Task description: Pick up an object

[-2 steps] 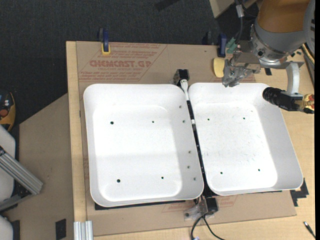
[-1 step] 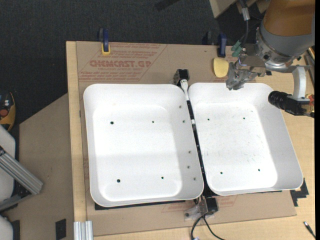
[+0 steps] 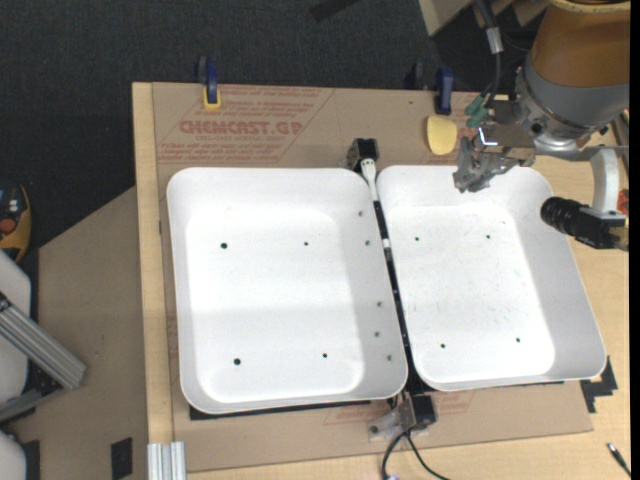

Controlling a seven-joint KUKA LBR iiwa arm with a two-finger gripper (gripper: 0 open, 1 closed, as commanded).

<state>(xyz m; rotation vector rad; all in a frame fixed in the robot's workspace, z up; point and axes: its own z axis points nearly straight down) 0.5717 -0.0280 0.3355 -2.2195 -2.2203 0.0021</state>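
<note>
2 smooth, matt white plastic bins [image 3: 270, 278] are borne on a brown cardboard-like sheet [image 3: 250, 123] printed in red, while the arm [image 3: 585, 38] is finished in grey metal and glossy orange.

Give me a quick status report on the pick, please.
Gripper over right bin's far edge, nothing seen between fingers. Yellow object on the board outside the bins. Nothing blocking.
</note>
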